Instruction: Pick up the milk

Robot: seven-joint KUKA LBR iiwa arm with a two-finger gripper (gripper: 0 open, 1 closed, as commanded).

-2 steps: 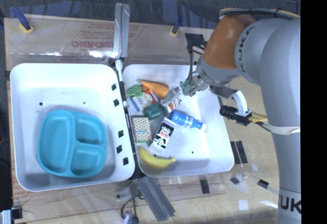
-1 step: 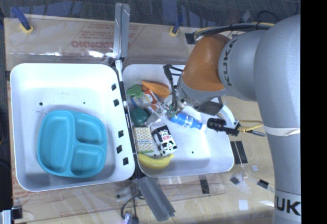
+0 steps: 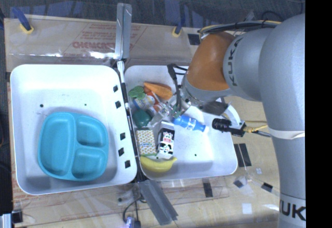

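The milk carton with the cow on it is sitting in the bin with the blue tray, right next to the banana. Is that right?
Not quite. The camera view shows the milk carton beside the banana in the right bin. The blue tray sits in the left bin.

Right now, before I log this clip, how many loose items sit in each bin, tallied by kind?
Left bin:
Blue divided tray: 1

Right bin:
Milk carton: 1
Banana: 1
Blue bottle: 1
Carrot: 1
Patterned box: 1
Green items, partly hidden, kind unclear: about 2

Total: about 7
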